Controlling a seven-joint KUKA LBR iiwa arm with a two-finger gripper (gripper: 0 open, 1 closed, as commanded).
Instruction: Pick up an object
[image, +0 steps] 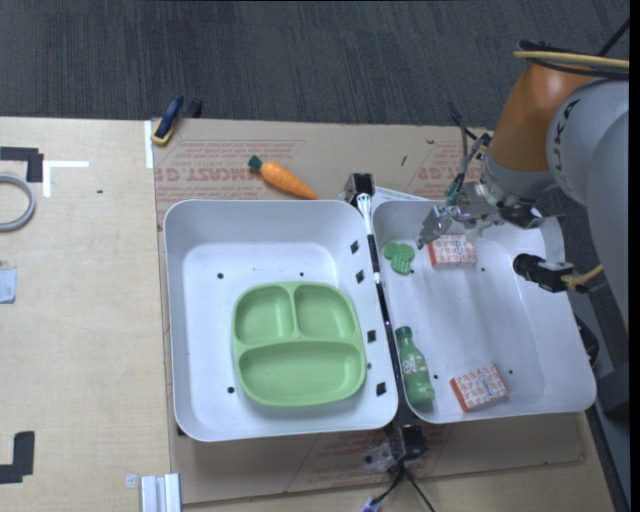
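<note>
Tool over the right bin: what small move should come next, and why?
Probably a short descent onto the small red-and-white box. The tool sits at the far end of the right bin, just above and beside that box, nearer to it than to the green bottle or the second box. A small green piece lies close on the left, so lower straight down.

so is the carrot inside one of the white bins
No, the carrot lies on the cardboard behind the left bin, outside its rim.
</note>
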